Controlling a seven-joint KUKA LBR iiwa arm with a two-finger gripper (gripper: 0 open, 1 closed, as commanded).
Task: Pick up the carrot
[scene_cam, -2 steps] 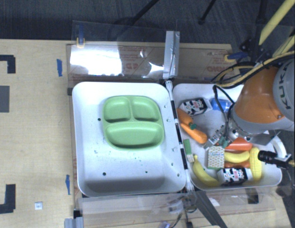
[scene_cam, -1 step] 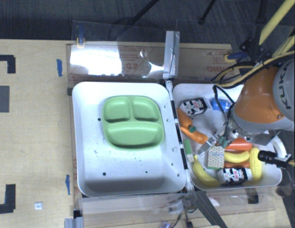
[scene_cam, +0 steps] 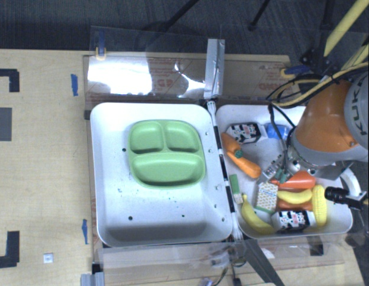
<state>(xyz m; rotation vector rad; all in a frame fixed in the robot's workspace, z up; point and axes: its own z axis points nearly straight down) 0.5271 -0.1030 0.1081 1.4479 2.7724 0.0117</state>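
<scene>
Lying in the right bin (scene_cam: 345, 222), near its left wall, the carrot (scene_cam: 241, 157) runs on a slant: its long axis goes from the upper left, close to the divider between the bins, down to the lower right toward the middle of the bin, and a small green patch shows on it about halfway along. Which end is the tip I cannot tell. Just above it lies a black-and-white carton (scene_cam: 244, 131), and below it a banana (scene_cam: 251, 215) curves along the bin's lower left, with a speckled tan block (scene_cam: 266, 196) beside it. The arm (scene_cam: 330, 124) comes in from the right and covers much of the bin's upper right part; the gripper (scene_cam: 281, 170) shows below it, near the carrot's lower right end, but it is small and cluttered and I cannot tell its state. A red piece (scene_cam: 300, 179), a corn cob (scene_cam: 319, 204) and a second carton (scene_cam: 291, 220) crowd the bin's lower right. The left bin (scene_cam: 113, 207) holds a green divided plate (scene_cam: 167, 152).
</scene>
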